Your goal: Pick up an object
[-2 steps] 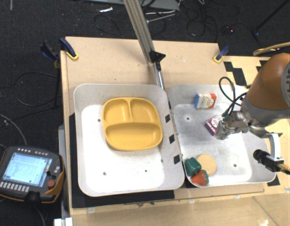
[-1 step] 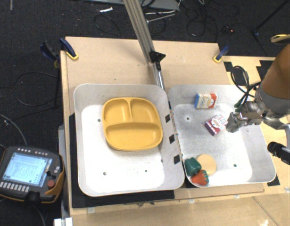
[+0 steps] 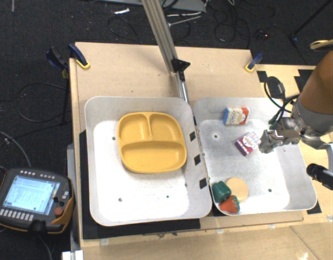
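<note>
Beside purple packet (image 3: pixel 247 143), gripper (image 3: pixel 267 145), perhaps touching.

Robotics lab. Plywood worktop (image 3: pixel 134 69) held by clamps (image 3: pixel 79 57), two white bins (image 3: pixel 101 199) fixed side by side, loose cables (image 3: pixel 209 15) across dark carpet, teach pendant (image 3: pixel 33 198) with lit screen lying on the floor, aluminium camera pole (image 3: pixel 161 28) overhead.

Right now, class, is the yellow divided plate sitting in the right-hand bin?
No, the yellow divided plate lies in the left bin, apart from the right bin.
</note>
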Tool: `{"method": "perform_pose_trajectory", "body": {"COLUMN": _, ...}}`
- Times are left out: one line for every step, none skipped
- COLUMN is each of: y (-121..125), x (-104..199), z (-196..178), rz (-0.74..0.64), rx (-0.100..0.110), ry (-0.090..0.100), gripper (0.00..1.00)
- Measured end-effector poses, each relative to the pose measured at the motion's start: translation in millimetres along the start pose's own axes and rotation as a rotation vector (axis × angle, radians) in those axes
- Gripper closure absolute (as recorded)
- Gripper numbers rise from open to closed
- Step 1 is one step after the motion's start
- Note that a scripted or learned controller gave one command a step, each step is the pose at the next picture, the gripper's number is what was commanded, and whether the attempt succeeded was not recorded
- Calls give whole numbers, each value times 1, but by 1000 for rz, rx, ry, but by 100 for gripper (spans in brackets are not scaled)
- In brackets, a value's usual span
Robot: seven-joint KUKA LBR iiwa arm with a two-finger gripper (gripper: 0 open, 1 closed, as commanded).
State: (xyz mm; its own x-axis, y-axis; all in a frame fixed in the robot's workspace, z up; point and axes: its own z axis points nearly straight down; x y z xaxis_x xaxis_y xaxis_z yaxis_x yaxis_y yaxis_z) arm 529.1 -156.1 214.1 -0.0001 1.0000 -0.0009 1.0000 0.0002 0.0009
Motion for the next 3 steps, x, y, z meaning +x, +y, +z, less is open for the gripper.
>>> {"method": "perform_pose_trajectory", "body": {"y": 15, "x": 53, "z": 7, "rz": -7, "rx": 2, "ry": 3, "gripper": 100}}
{"method": "perform_pose_trajectory", "body": {"y": 20, "x": 115, "z": 2, "rz": -9, "rx": 0, "ry": 3, "gripper": 100}}
{"method": "perform_pose_trajectory", "body": {"y": 30, "x": 173, "z": 6, "rz": -9, "rx": 0, "ry": 3, "gripper": 100}}
